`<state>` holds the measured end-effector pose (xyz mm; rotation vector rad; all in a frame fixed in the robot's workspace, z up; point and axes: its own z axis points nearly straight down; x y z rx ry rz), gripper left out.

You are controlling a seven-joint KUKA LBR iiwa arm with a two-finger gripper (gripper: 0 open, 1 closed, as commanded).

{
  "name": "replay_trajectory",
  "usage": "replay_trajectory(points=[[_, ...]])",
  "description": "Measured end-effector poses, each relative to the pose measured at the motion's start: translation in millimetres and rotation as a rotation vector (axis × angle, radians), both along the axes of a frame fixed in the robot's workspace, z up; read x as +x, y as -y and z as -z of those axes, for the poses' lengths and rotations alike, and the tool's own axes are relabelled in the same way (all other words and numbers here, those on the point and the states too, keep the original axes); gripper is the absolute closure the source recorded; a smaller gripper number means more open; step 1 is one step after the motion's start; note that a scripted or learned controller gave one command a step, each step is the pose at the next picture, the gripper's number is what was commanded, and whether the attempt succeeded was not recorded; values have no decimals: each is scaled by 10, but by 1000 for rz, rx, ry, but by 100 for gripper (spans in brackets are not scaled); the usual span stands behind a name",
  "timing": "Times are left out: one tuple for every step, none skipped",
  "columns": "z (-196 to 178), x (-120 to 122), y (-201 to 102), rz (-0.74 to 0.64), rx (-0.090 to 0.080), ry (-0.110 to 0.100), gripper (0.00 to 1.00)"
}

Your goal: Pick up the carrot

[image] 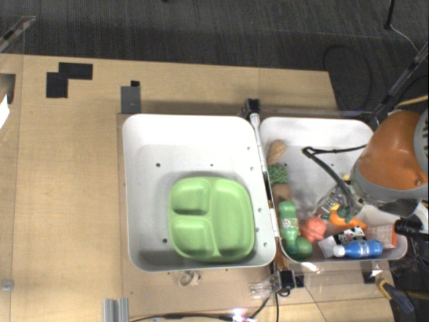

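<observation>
Gripper (337, 206) sits over the carrot (344, 215), lower right; finger state unclear; best to centre before closing.

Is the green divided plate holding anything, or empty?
Empty: all three compartments of the green divided plate show bare green, in the left bin.

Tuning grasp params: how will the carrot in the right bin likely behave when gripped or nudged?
The carrot looks like a small moulded toy, so probably stiff and light. Its apparently rounded shape suggests it may roll or slip from a pinch. It lies crowded among the blue bottle and pink toy, under the gripper, so nudging likely shifts neighbours.
</observation>
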<state>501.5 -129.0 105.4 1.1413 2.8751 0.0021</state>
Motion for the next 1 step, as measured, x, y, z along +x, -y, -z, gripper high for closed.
replay_trajectory(points=[[-116,41,-9,-7,-2,10,100]])
